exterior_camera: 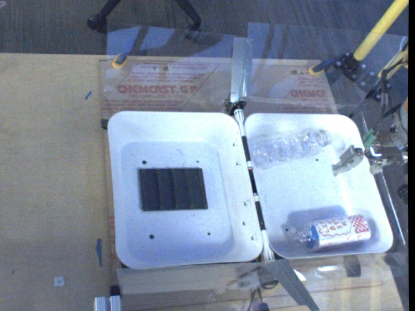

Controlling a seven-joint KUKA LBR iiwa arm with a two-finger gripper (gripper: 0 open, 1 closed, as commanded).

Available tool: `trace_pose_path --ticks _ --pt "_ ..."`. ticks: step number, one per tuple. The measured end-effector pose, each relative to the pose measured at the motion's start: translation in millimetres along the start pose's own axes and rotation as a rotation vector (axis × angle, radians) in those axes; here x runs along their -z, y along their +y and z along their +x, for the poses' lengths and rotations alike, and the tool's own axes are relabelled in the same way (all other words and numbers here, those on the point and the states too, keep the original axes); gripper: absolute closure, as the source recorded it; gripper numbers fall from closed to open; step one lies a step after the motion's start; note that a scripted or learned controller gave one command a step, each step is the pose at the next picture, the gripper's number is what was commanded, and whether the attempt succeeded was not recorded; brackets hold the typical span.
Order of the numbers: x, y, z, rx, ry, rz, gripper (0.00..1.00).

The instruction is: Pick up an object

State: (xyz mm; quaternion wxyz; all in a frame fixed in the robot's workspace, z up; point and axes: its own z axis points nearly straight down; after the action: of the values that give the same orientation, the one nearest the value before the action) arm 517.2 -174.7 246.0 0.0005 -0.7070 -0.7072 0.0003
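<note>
While my claw (343, 162) sits over the right-hand bin (324, 190), near that bin's outer edge, I cannot tell from this slanted overhead view whether it is released or clenched; the metal tip is small and blurred against the white floor, and I see nothing between its tips.

Two bottles lie in this same bin. On the far side of the claw, toward the bin's back wall and a little inward from it, lies a clear plastic bottle (288, 146). It is on its side, colourless and ribbed, almost the tone of the bin, with its narrow end pointing toward the claw's side of the bin. It is near the claw but apart from it.

On the near side of the claw, toward the bin's front wall, lies a second bottle (334, 230), also on its side. It carries a white label with red markings, a red-and-white checked patch at the end toward the outer edge, and a blue part by the clear neck at the inner end. It is well apart from the claw.

Across the divider from the claw, the left-hand bin (178, 186) holds a flat dark rectangular panel (173, 188) lying on its floor.
</note>
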Motion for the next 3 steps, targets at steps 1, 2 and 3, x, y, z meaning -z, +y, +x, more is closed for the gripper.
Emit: trace_pose_path --ticks 1,2,3 --pt "-158 -28 18 -0.010 -0.001 -0.008 0.00" --pt "-98 -7 -34 -0.190 -0.001 -0.002 0.00" --pt "-158 -35 10 -0.027 -0.001 -0.006 0.00"
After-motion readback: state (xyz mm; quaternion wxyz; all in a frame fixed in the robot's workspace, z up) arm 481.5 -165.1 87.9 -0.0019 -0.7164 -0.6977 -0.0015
